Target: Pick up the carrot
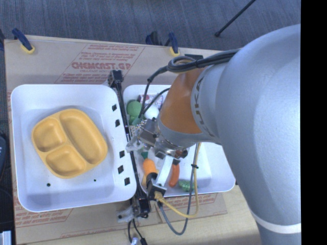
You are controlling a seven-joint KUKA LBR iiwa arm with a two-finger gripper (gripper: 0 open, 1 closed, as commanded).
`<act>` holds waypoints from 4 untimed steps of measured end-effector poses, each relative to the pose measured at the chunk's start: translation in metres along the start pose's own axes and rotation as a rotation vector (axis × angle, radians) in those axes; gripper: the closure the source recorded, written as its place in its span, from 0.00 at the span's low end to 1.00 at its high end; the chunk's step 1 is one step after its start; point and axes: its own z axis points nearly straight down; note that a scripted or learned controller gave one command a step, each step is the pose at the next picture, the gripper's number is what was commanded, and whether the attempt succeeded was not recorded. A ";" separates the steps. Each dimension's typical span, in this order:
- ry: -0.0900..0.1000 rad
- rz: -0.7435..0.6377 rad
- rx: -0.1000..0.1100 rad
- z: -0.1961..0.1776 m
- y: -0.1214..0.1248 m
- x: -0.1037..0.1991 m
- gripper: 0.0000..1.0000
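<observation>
Carrot [149,167], short, orange, beside gripper [159,180], right bin [217,180]

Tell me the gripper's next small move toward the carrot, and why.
Probably a short, slow descent straight down, then close. The gripper sits low in the right bin, right at the carrot near the bin's left wall, but nothing shows the carrot between its fingers. An orange piece lies just beside it.

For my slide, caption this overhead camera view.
Grey arm reaches into the right bin above a carrot; a yellow plate sits in the left bin.
</observation>
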 end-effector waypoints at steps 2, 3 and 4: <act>0.000 0.000 0.000 0.000 0.000 0.000 0.00; 0.000 0.000 0.000 0.000 0.000 0.000 0.00; 0.000 0.000 0.000 0.000 0.000 0.000 0.00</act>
